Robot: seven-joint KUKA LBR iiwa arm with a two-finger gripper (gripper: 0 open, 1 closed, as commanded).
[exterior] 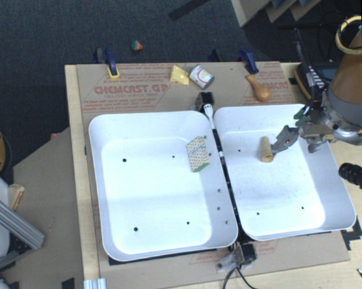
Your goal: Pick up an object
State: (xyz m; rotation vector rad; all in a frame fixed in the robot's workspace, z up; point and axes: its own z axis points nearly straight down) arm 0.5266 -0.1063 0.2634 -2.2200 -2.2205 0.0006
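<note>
A small tan cork-like cylinder (265, 149) lies in the right bin (304, 219), near its upper middle. My gripper (287, 140) hovers just to the right of it, low over the bin floor, with the grey arm reaching in from the right. A patterned green-and-white packet (197, 153) rests in the left bin (149, 232), close to its right wall.
Behind the bins, on the brown board, lie a yellow wedge (179, 75), a small white box (201, 76) and a tan wooden piece (259, 88). Blue clamps (110, 61) (246, 59) hold the board's far edge. A black fitting (205, 101) sits between the bins.
</note>
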